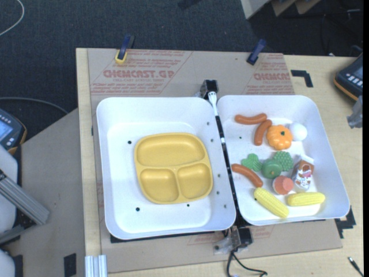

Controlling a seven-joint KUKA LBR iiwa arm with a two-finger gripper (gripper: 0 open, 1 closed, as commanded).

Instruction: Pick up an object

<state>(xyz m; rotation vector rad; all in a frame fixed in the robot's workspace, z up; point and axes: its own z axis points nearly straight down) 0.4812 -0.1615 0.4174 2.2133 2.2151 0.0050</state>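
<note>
The left bin point(109, 154) holds a yellow tray point(173, 167) with three parts; the right bin point(328, 154) holds the toy food; a corn cob point(271, 202) lies near the front, its long side slanting from upper left to lower right; a banana point(305, 199) lies just beside it, almost flat across; the orange pumpkin point(280, 136) sits near the back.

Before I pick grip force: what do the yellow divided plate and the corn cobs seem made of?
Yellow divided plate: looks like moulded hard plastic, smooth with a soft sheen on its compartment ridges. Corn cobs: probably toy plastic or rubber, uniform bright yellow with faint glossy highlights; hard or soft, I cannot tell.
</note>
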